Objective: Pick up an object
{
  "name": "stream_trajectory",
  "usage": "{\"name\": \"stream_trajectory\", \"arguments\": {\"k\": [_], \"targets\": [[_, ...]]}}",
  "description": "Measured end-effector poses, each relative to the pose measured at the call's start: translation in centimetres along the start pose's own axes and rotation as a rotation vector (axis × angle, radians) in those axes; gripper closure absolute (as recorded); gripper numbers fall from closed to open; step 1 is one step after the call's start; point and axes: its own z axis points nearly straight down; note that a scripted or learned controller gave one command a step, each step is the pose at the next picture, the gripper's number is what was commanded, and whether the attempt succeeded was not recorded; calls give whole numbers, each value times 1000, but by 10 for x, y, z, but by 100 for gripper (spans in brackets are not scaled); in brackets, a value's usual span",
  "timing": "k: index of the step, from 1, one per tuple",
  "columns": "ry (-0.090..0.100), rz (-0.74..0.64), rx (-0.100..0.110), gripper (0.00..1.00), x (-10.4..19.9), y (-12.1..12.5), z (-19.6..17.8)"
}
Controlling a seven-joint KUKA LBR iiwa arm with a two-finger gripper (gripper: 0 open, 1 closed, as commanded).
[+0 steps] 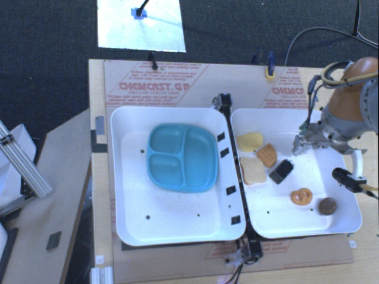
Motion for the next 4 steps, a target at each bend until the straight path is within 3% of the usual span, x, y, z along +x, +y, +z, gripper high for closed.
{"name": "stream_trajectory", "arguments": {"k": [3, 4], "targets": [[0, -2, -2, 100, -6, 3, -137], [4, -6, 4, 100, 49, 1, -132]]}}
